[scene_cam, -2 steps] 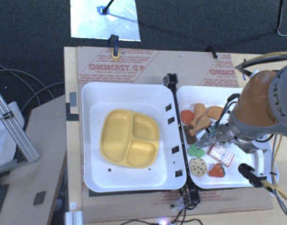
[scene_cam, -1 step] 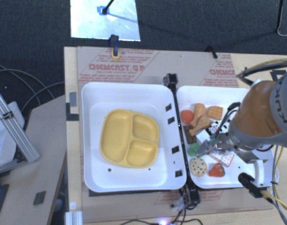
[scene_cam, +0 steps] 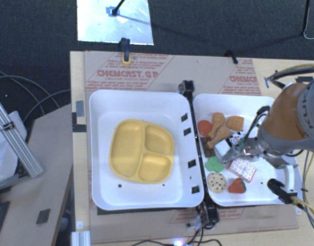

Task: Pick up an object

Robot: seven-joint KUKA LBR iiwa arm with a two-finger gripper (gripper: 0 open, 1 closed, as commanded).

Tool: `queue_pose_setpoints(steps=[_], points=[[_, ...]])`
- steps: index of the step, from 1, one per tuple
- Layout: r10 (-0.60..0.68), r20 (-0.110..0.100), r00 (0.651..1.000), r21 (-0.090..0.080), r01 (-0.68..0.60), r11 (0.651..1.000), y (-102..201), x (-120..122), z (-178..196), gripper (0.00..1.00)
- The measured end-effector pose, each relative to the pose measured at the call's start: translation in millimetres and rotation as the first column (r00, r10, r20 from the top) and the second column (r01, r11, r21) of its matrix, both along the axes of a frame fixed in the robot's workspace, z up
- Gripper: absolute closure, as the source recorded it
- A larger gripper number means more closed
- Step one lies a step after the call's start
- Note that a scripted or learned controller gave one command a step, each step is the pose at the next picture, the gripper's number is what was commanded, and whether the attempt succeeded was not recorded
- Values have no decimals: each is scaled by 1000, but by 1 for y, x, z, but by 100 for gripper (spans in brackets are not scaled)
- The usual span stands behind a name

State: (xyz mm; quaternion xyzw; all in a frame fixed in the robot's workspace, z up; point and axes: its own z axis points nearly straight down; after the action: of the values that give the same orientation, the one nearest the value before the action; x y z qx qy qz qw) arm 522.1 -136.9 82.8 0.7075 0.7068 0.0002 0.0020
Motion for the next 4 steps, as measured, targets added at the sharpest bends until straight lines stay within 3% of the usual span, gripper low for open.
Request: queue_pose_setpoints(steps=[1,2,3,4], points=[[13,21,1000,2,-14,1000,65,62,180,0],[2,-10,1000,5,-2,1000,83,-3,114,0],[-7,-12,1000,0,7,1000,-4,-19,14,0],[13,9,1000,4,-13,1000,65,19,107,0]])
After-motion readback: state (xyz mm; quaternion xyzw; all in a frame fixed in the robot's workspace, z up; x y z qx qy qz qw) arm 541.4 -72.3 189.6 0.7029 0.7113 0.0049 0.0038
